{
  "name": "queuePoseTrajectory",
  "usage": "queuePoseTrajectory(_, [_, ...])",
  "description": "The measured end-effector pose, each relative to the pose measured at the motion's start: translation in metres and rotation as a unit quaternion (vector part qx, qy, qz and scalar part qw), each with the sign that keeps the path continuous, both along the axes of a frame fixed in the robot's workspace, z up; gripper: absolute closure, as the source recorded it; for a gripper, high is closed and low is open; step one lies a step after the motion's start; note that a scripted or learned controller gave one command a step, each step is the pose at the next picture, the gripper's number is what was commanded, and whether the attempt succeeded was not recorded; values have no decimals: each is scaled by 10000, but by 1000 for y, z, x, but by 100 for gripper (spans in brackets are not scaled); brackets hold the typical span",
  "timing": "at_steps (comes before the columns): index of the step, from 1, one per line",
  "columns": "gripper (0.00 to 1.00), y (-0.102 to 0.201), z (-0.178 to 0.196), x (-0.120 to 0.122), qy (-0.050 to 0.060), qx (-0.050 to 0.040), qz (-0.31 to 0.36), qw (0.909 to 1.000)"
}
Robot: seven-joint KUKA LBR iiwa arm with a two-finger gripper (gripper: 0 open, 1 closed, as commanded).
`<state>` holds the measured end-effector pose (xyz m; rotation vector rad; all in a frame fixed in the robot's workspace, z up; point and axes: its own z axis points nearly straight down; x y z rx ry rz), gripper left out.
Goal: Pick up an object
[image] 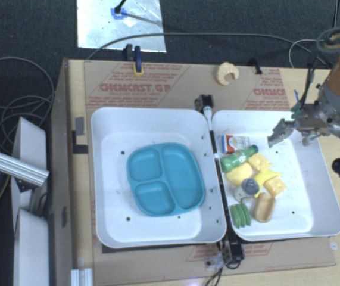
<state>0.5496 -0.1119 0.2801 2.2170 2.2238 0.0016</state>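
Two white bins are set side by side on the counter (158,85). The left bin (107,159) holds a blue tray (165,179) with three sections, lying flat in the middle. The right bin (321,210) holds a small pile of toy food, kept close to its left wall. At the top of the pile a red and white packet (236,142) is seen, with a green bottle (239,157) just below it. Yellow pieces (241,173) are heaped under that, touching a small grey round thing (250,187). A green ridged piece (240,214) and a tan piece (264,208) lie at the bottom of the pile, next to each other. Farther right, the end effector (290,131) is held above the upper part of the right bin, apart from the pile. Its fingers seem to be spread, though the view is blurry there, and nothing is seen between them. A pale lump (227,73) lies on the counter behind the bins.
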Motion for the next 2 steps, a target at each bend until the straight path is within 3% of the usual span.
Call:
queuePoseTrajectory(1, [0,14,-146,1,22,4,-10,10000])
queuePoseTrajectory(2, [0,-25,-193,-27,-31,-22,-19,10000])
